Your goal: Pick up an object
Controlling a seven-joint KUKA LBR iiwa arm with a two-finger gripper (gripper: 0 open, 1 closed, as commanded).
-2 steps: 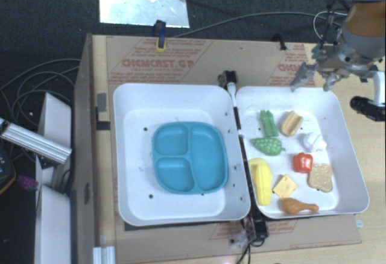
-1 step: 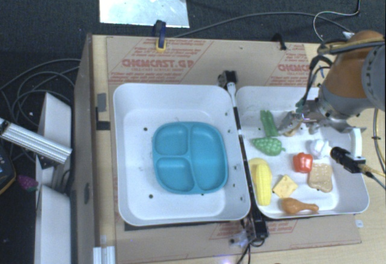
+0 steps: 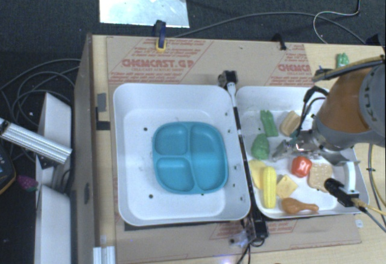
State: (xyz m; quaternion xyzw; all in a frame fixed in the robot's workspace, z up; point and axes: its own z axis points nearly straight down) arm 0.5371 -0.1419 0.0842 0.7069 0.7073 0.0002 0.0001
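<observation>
Gripper (image 3: 288,147) sits low over the right bin (image 3: 274,97), grey arm (image 3: 350,109) with orange band reaching in from the right. Finger state: cannot tell, metal tips blur together against the toys. Nothing visibly between them. Red tomato toy (image 3: 301,166) just below-right of the gripper, near but contact unclear. Green pepper-like toy (image 3: 260,146) just left of it; darker green long piece (image 3: 268,122) up-left. Tan bread-like piece (image 3: 290,122) right above the gripper, partly under the arm's cable. Yellow corn (image 3: 269,186) below-left, beside a pale yellow piece (image 3: 257,172). Toast slice (image 3: 319,175) right of the tomato. Orange-brown drumstick (image 3: 298,206) well below, at the bin's near edge. Left bin (image 3: 136,100), far left of the gripper, holds a blue divided plate (image 3: 190,157).
</observation>
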